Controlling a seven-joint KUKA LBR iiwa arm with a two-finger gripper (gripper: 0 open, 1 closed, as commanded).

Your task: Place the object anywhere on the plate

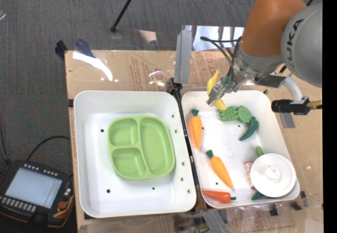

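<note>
Here, hand (pixel 217 95) gripping yellow banana (pixel 213 83) over right bin (pixel 279 137), green plate (pixel 141 146) in left bin (pixel 84 121)

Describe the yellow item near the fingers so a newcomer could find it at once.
Start at the right white bin, the one crowded with toy vegetables. At its far rim, where the grey arm comes down, a small yellow banana-like piece sits between the fingers, raised above the bin floor. It is the lone yellow thing; its neighbours are orange carrots and green pieces.

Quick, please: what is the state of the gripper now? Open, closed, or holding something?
Gripper: closed on a yellow banana-like toy, above the right bin.
</note>
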